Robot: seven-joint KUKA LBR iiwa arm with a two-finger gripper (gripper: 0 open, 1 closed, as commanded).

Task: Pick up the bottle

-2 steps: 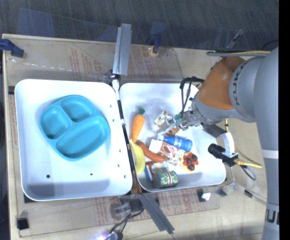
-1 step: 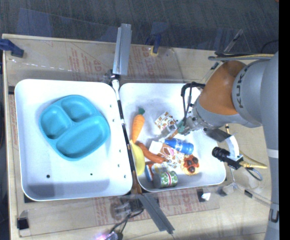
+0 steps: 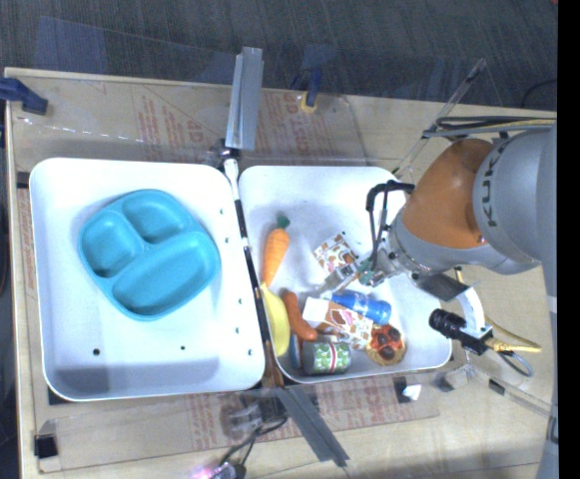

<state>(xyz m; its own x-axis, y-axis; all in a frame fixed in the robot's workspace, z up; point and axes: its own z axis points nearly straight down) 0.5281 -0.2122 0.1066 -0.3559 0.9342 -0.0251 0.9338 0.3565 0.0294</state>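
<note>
Blue bottle (image 3: 361, 306) lies on side in right bin (image 3: 309, 190), just right of snack packet (image 3: 331, 316), above green can (image 3: 325, 357). Gripper (image 3: 369, 272) hovers just above bottle's upper end; finger spread impossible to tell. Carrot (image 3: 275, 250) well left of bottle. Advice: descend centred across bottle's narrow width, avoid pinching packet edge.

You get even overhead light, fairly bright. Both white bins (image 3: 130, 367) run near blown-out, with a soft grey shadow along the left bin's lower wall. Faint glare streaks the clear sheet (image 3: 349, 118) on the bench. Focus is soft overall; small items in the right bin (image 3: 309, 193) blur together. Floor stays dim.
</note>
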